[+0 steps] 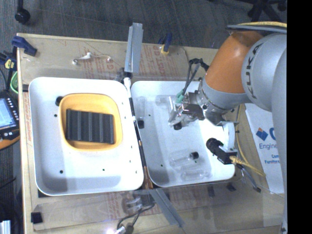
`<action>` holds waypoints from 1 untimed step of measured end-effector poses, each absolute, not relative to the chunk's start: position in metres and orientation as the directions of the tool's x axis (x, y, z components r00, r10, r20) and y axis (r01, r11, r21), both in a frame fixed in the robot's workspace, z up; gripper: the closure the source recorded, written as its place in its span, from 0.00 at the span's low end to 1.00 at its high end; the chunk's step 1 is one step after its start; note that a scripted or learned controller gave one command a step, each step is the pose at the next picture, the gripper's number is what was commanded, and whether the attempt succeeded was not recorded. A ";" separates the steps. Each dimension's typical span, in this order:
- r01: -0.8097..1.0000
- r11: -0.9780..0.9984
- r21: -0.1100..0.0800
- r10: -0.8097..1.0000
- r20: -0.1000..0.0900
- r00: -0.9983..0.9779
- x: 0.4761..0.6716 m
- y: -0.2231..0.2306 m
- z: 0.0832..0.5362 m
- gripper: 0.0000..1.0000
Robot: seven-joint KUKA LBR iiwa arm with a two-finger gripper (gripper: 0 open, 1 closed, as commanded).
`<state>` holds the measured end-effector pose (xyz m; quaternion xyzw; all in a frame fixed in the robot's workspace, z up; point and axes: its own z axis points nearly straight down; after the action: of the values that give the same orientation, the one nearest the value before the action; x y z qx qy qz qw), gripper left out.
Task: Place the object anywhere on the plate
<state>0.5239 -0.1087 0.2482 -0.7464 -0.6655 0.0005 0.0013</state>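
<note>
A yellow plate [90,103] lies in the left bin [44,155], with a dark grey ribbed slab [90,126] covering its middle. In the right bin [161,145] a clear plastic bottle with a black cap [187,158] lies on its side near the front. My gripper [177,121] hangs over the middle of the right bin, behind and a little left of the bottle. It is apart from the bottle, and nothing shows in its grasp.
Another clear piece [139,104] rests at the right bin's back left. A small black bit [140,124] sits by the wall between the bins. A grey metal bar [132,48] lies on the bench behind. The arm's black fitting [218,150] overhangs the right bin's right side.
</note>
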 end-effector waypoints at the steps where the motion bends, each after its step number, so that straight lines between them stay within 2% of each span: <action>1: 1.000 0.006 -0.006 1.000 0.001 -0.006 0.554 -0.051 0.209 1.00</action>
<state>0.5542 -0.0507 0.2086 -0.7050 -0.7092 0.0019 0.0027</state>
